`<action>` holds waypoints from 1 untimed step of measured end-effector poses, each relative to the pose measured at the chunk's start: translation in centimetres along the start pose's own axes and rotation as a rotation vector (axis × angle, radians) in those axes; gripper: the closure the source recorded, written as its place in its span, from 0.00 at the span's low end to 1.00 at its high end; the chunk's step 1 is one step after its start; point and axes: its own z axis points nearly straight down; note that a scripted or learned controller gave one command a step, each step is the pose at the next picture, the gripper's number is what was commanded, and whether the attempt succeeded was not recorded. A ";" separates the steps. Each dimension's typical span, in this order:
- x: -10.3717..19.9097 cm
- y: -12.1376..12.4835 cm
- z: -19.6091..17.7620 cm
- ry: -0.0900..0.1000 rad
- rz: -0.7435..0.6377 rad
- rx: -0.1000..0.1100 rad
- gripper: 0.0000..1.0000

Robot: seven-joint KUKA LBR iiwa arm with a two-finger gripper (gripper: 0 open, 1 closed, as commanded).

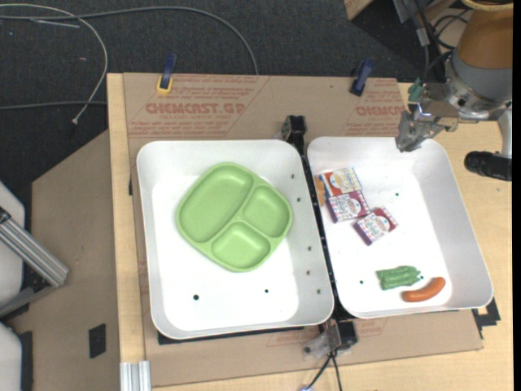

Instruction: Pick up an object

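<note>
Sausage [423,290]: orange-red, lying at the near edge of the right bin [456,218], closest to the camera, tilted a little.
Green toy [398,277]: a small dark-green piece just beside the sausage, on its left and a touch farther back — the two look nearly touching.
Left bin [163,283]: white and shallow, holding a light-green divided plate [234,216] with three compartments, set at a slant near the bin's middle.
Small packets: one pink-and-white packet [374,225] lies mid-bin on the right side, tilted; two more [342,194] sit just behind it toward the bin's left wall, close together.
Bench: brown cardboard sheet [203,104] with red printed lettering under both bins, pinned at its far edge by two blue clamps [167,70].
My claw [411,137]: hovering over the far right corner of the right bin, well apart from the packets and the sausage — nothing is between my fingers; how wide they stand I cannot tell from here.
My arm [487,43]: grey wrist with the orange band, coming in from the far right.
</note>
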 end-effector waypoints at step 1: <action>6.0 -1.7 1.3 0.001 -0.002 0.002 1.00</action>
